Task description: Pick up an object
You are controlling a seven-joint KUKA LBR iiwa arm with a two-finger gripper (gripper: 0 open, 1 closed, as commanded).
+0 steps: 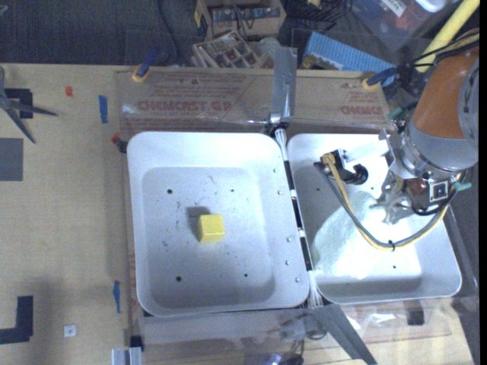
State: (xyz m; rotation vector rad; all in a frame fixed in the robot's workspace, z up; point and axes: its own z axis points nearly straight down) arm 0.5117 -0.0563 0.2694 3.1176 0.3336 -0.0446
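Since the yellow block (211,227) looks small, light and rigid, you should pinch its flat opposite sides; the gripper's (391,213) state I cannot tell.

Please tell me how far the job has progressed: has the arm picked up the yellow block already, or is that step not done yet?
Nothing looks done yet. The yellow block lies on the floor of the left bin, with nothing touching it. In hand: the gripper is over the right bin, apart from the block. Left to do: cross to the left bin, come down on the block, grip it and lift it.
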